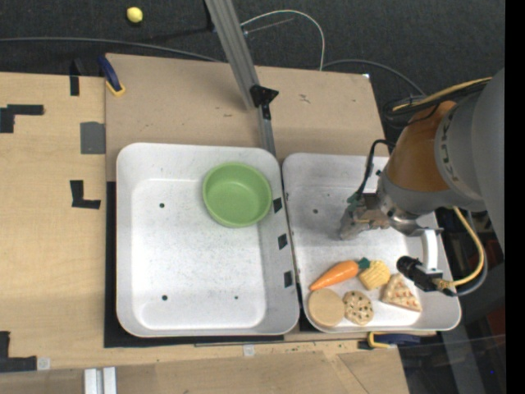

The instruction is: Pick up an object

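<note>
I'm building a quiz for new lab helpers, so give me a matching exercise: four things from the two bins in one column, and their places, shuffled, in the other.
Things:
1. green bowl
2. toy carrot
3. pizza slice
4. chocolate-chip cookie

Places:
A. right bin, near its front right corner
B. left bin, by its back right corner
C. right bin's front edge, just right of a plain tan round piece
D. right bin, lying slantwise, its green top beside a yellow corn piece

Pairs: 1-B, 2-D, 3-A, 4-C
</note>
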Robot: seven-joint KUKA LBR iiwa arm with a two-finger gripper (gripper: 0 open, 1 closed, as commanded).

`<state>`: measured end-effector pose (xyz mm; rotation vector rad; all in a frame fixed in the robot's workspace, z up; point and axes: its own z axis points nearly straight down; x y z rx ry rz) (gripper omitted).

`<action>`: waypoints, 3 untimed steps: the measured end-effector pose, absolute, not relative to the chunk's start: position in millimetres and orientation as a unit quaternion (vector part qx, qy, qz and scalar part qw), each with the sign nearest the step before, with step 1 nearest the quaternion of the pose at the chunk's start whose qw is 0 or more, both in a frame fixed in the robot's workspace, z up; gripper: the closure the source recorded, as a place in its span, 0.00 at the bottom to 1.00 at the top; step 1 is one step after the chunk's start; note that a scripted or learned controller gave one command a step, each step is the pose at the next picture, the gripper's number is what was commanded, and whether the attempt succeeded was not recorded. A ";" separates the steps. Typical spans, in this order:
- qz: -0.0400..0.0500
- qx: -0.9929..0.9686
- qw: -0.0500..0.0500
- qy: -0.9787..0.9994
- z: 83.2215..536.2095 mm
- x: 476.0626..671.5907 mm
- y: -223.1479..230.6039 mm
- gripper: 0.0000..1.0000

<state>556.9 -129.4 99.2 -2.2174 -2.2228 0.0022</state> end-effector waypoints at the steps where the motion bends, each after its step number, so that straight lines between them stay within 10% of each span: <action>1: -0.001 -0.706 -0.001 -0.708 152.9 557.2 -118.4 1.00; 3: -0.001 -0.706 -0.001 -0.708 256.2 561.5 -115.0 1.00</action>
